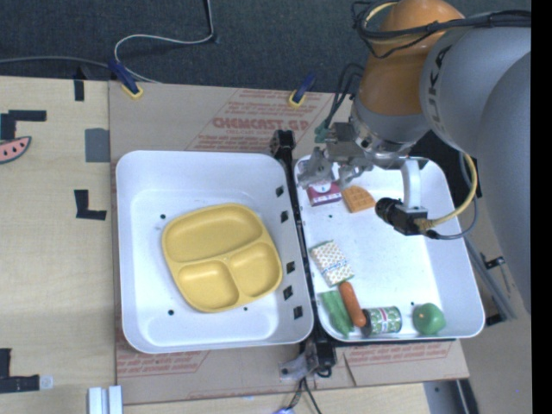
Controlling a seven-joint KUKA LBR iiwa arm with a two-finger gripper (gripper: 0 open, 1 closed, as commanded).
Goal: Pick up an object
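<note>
The grey arm with its orange band reaches in from the upper right, and my gripper (326, 172) hangs low over the far left corner of the right bin (448, 231). Right under it lies a small dark red packet (324, 197), with an orange bread-like piece (358, 200) beside it. Further forward in the same bin lie a checkered packet (331, 261), a carrot (349, 300), a green vegetable (335, 310), a small can (382, 320) and a green apple (429, 318).
The left bin (138, 231) holds a yellow divided plate (222, 255). A black divider with clips (291, 231) runs between the bins. A black cable fitting (401, 216) hangs from the arm over the right bin. Cardboard lies beneath both bins.
</note>
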